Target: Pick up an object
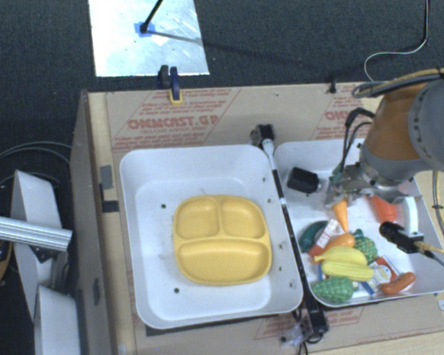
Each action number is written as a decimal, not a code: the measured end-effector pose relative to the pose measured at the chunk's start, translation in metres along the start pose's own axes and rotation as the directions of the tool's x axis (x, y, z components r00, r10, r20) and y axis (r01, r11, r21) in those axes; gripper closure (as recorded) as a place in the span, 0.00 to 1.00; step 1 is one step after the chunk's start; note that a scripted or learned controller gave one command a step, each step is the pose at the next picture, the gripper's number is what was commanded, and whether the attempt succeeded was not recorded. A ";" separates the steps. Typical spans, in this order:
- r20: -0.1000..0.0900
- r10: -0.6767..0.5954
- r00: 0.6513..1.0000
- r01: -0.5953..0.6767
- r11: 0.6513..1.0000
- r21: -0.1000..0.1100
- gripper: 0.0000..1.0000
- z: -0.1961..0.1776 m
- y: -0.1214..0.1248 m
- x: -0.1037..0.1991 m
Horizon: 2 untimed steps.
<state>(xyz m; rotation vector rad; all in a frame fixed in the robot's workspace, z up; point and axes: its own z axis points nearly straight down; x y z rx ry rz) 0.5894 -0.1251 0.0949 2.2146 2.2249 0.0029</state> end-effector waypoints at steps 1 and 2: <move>-0.001 0.000 1.000 0.000 1.000 -0.002 1.00 -0.091 -0.013 0.055; -0.001 0.000 1.000 0.000 1.000 0.001 1.00 -0.120 -0.035 0.090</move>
